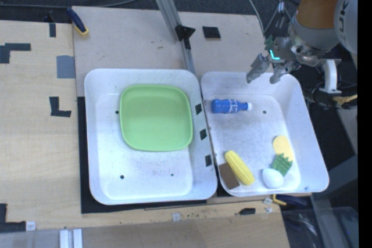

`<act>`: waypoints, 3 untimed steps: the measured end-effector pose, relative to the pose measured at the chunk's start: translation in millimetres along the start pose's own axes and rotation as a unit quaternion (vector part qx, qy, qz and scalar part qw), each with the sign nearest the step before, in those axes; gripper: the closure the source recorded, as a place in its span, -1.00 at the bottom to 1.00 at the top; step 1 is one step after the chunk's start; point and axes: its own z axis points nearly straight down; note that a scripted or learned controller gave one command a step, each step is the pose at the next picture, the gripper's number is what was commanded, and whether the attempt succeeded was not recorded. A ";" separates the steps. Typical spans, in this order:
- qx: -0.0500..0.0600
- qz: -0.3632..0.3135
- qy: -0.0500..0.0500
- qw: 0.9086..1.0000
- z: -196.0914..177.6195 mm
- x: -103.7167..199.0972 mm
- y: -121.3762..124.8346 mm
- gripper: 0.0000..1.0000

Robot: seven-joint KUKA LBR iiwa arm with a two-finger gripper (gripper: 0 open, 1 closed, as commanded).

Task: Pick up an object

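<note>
The right bin (302, 119) holds a blue bottle (228, 105) lying on its side near the far left, a yellow corn cob (239, 167) at the front, a white egg-shaped piece (271, 178), a green leafy toy (282, 164) and a yellow piece (283, 146). My gripper (265, 71) hangs above the bin's far rim, right of and behind the bottle, with its two fingers spread open and nothing between them.
The left bin (99, 125) carries a green square plate (156, 117). A small brown block (227, 175) lies beside the corn. A metal pole (168, 3) slants over the bench behind the bins. Cables trail behind the arm.
</note>
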 end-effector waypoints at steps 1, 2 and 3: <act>0.000 0.000 0.000 1.000 0.0 0.0 0.0 -1.00; 0.002 0.000 0.000 1.000 55.8 -8.9 -4.7 -1.00; 0.002 0.000 0.000 1.000 101.6 -4.3 0.1 -1.00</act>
